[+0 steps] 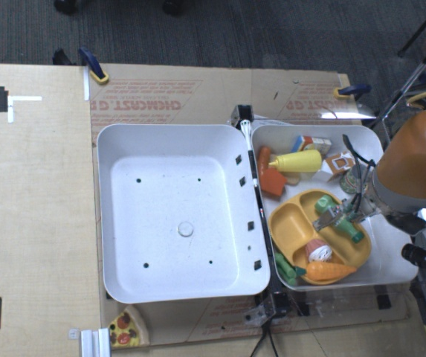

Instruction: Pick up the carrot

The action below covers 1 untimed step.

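Carrot [330,271] lying roughly left-right across yellow tray's [291,233] front rim, fingers' [337,216] state unclear

The arm [413,158] reaches in from the right over the right-hand bin [369,275], its orange band uppermost and the grey wrist below it, angled down and to the left. The gripper [339,216] hangs over the middle of that bin, near its right wall. Its tips are too small and cluttered to make out.

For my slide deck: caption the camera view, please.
Gripper hovers above the yellow tray in the right bin; carrot lies at the tray's near edge.
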Each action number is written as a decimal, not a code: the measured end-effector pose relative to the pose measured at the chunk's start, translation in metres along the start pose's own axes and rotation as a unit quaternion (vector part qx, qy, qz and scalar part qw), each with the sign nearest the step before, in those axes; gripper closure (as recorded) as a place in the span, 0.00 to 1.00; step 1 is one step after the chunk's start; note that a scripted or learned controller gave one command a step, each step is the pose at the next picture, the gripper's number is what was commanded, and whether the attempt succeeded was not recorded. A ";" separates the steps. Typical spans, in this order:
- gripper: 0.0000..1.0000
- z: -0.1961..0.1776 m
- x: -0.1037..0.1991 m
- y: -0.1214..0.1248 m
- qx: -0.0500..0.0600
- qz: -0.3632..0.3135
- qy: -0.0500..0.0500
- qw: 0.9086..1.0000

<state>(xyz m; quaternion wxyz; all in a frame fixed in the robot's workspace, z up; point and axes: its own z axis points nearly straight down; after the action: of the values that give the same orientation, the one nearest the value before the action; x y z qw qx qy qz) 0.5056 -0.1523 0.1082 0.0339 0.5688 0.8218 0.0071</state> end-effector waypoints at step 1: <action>0.00 -0.092 0.044 -0.001 0.018 0.178 0.001 0.984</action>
<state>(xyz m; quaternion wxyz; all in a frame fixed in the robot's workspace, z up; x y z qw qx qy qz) 0.4830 -0.1087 0.1980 0.0214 0.7063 0.7076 -0.0012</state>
